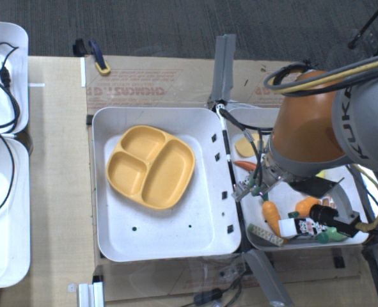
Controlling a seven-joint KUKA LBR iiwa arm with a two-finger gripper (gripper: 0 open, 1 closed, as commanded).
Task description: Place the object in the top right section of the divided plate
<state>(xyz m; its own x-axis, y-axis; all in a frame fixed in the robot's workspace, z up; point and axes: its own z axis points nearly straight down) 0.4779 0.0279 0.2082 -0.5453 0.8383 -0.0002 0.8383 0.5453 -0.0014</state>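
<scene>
The yellow divided plate (151, 165) lies in the left bin (112, 235), with two small sections on its upper left and one large section on its lower right. All three sections are bare. My gripper (248, 188) hangs low over the left edge of the right bin (259, 238), under the orange wrist band. Just below it lies a small carrot (270, 217). A thin red piece (243, 165) sits just above it. The arm hides much of the right bin.
The right bin also holds a pale yellow round piece (245, 147), an orange piece (307, 205), a dark bottle with a label (311, 226) and a green piece (332, 236). A grey post (224, 69) stands between the bins at the back.
</scene>
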